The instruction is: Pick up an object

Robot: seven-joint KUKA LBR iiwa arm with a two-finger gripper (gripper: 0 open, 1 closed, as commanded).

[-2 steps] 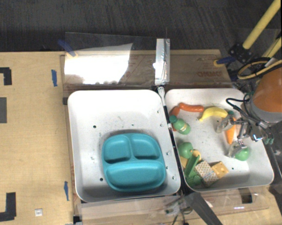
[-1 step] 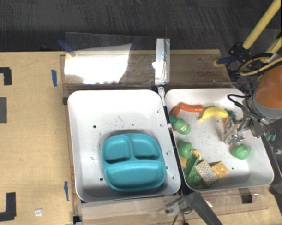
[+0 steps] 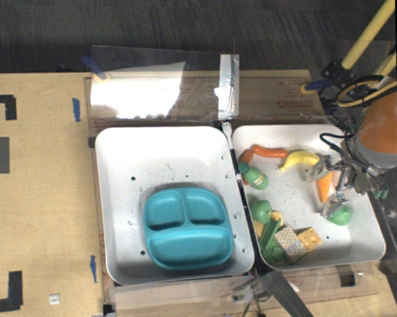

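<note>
Here:
Arm (image 3: 378, 132): grey with an orange band, reaching in from the right over the right bin (image 3: 374, 246).
Gripper (image 3: 336, 182): low by the right wall, above an orange carrot-like piece (image 3: 323, 186) and a small green ball (image 3: 340, 214); open or closed, cannot tell.
Other toys, right bin: yellow banana (image 3: 299, 160), orange and red pepper (image 3: 266, 152), green round toys (image 3: 256, 179), tan cracker (image 3: 310, 238).
Left bin (image 3: 114, 151): teal tray with three parts (image 3: 186, 228), near the front.
</note>
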